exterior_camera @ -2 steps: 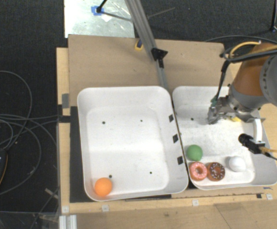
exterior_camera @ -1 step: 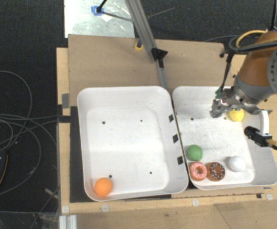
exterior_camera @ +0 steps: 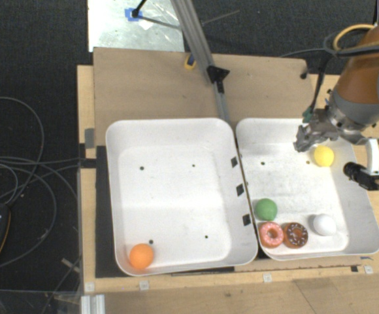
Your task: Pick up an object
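Yellow ball (exterior_camera: 323,156) — smooth, round — just beside end effector (exterior_camera: 305,140).

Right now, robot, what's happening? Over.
Gripper low in right white bin. Small yellow ball beside it, not held. Nothing blocking.

You see two white bins on a tan desk (exterior_camera: 150,87). The left bin (exterior_camera: 170,133) holds an orange ball (exterior_camera: 140,256). The right bin (exterior_camera: 278,133) holds a yellow ball (exterior_camera: 323,156), green ball (exterior_camera: 265,209), white ball (exterior_camera: 324,224), pink-frosted donut (exterior_camera: 271,234) and brown sprinkled donut (exterior_camera: 296,234).
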Controlling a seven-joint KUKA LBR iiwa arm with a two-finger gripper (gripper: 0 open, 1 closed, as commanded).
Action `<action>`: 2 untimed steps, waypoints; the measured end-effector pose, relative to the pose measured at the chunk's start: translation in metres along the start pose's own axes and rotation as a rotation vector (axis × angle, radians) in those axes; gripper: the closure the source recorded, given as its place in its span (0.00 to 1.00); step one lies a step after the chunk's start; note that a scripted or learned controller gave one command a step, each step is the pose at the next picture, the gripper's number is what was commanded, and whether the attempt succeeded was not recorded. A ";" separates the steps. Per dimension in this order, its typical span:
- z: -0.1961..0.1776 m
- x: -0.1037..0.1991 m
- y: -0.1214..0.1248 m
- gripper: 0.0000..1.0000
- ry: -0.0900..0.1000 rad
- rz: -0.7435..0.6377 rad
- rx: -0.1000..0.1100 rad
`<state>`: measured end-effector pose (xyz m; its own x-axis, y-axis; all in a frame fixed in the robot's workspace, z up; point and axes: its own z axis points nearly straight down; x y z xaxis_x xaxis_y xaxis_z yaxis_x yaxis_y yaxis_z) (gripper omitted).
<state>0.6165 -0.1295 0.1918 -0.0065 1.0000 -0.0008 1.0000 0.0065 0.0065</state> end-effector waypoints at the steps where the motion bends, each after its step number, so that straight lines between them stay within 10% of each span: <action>1: -0.047 0.004 0.008 1.00 0.000 0.000 -0.001; 2: -0.036 0.056 0.014 1.00 0.002 -0.003 0.005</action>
<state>0.6297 -0.0737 0.2283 -0.0099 1.0000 0.0014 1.0000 0.0098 0.0017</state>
